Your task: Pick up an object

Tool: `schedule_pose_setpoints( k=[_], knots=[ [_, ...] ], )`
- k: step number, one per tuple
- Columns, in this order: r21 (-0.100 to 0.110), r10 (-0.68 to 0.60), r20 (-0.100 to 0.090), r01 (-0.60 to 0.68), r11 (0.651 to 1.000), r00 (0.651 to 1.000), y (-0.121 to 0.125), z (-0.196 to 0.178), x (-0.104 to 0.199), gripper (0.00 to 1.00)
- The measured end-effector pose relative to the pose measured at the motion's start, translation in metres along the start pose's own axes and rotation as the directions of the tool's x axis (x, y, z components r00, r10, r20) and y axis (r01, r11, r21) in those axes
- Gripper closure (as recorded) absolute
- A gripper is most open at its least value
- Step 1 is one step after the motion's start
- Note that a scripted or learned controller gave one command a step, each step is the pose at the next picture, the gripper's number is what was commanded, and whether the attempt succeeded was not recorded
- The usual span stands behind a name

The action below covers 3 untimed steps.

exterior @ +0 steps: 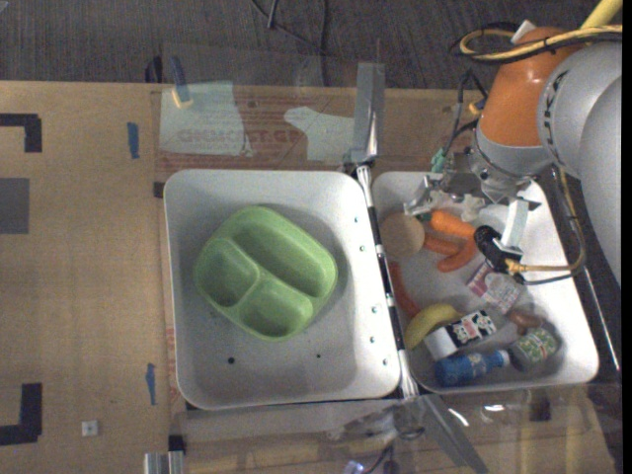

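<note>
Over the right bin (pixel 583 358), upper part, the gripper (pixel 449 197) hangs just above the carrot (pixel 452 228) and the tan ball (pixel 402 233). Can't tell jaw state. Nothing visibly lifted, so pick looks not yet done. Banana (pixel 431 322), blue bottle (pixel 469 367) lie lower. Green tray (pixel 265 271) sits in left bin (pixel 197 363).

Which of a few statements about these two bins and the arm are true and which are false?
1. The green divided plate lies in the left bin. True.
2. The banana lies in the left bin. False: it lies in the right bin.
3. The blue bottle lies on its side. True.
4. The gripper hangs over the left bin. False: it is over the right bin, near the carrot.
</note>
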<state>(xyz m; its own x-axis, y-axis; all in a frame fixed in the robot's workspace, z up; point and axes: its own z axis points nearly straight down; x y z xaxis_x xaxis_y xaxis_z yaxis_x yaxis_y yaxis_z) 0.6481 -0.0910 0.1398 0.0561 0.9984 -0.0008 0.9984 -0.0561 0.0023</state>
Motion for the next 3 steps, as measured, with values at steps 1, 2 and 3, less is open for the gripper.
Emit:
schedule_pose_setpoints(
  k=[1, 2, 3],
  knots=[
    [0.001, -0.216, 0.0, 0.216, 0.976, 0.976, -0.016, 0.054, -0.054, 0.0],
    [-0.005, -0.211, 0.0, 0.211, 0.978, 0.978, -0.015, 0.042, -0.055, 1.0],
    [-0.001, -0.201, 0.0, 0.201, 0.98, 0.98, 0.004, -0.085, 0.017, 1.0]
  ],
)
